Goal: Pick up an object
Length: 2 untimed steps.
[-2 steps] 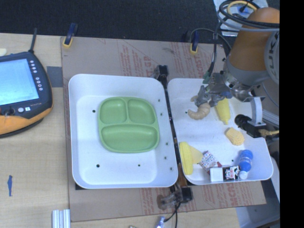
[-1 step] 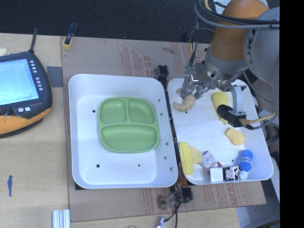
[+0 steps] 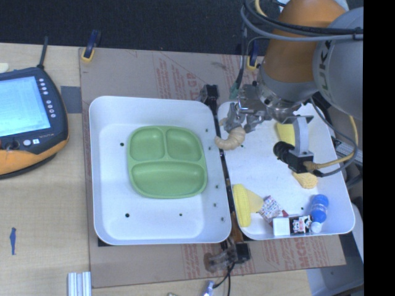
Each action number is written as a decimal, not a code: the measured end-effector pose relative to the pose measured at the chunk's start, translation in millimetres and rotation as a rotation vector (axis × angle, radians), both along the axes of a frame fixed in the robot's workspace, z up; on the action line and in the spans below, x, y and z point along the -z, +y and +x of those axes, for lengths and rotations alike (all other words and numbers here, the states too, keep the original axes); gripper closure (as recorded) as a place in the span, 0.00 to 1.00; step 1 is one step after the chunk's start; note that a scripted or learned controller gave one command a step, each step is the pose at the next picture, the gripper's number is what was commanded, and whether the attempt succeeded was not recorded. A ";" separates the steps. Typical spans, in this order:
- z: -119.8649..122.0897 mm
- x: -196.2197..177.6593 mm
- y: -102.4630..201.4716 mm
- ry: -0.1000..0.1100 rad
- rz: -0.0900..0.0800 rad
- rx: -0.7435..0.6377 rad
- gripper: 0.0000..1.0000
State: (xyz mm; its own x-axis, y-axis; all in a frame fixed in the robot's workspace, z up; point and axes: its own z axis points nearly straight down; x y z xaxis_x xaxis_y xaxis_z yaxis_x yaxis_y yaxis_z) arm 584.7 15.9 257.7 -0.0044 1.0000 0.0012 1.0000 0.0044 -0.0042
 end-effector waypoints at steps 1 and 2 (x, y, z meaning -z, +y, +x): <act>-37.0 18.8 35.5 0.002 -0.003 -0.003 1.00; -76.3 0.7 0.1 0.001 -0.002 0.001 1.00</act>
State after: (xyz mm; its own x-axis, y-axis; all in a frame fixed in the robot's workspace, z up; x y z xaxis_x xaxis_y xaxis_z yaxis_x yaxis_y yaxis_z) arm 508.5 16.0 257.0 -0.0036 1.0000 -0.0008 1.0000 0.0036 -0.0053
